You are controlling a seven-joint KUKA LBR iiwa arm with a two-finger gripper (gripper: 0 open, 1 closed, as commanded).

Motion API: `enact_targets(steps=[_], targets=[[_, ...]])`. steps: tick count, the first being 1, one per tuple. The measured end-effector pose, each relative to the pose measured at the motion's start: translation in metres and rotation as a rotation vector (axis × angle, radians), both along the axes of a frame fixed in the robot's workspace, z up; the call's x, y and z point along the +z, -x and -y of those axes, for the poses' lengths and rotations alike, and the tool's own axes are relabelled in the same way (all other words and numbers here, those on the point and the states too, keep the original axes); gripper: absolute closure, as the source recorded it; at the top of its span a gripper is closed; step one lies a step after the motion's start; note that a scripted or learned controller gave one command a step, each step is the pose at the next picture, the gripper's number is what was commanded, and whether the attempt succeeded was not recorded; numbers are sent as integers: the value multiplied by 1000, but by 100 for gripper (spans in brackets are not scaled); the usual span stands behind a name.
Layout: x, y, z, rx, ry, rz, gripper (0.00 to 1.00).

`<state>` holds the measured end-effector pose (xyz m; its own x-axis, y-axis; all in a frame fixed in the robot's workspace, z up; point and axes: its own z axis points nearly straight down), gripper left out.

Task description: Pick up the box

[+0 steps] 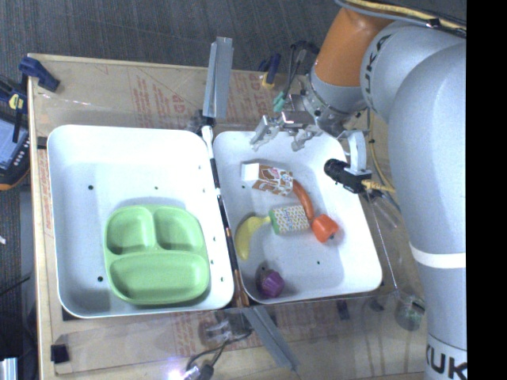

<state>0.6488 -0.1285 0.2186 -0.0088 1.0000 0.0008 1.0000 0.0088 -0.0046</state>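
A small red-and-white patterned cardboard box (272,180), likely light and stiff, lay near the right white bin's (360,271) far edge, best pinched across its short sides by the empty two-finger gripper (283,134), jaws apart.

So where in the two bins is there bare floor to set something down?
The left bin has bare floor along its far side and left edge, beyond the green divided tray. In the right bin, the near right corner past the carrot is free. Its middle is crowded: box, banana, purple toy.

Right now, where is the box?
The box lies in the right bin, near its far edge, touching the carrot and below the gripper.
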Motion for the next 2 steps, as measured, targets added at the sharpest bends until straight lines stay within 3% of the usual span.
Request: enact_targets(steps=[1,2], targets=[[-52,94,72,89,0,1,0],[-122,91,54,222,3,11,0]])
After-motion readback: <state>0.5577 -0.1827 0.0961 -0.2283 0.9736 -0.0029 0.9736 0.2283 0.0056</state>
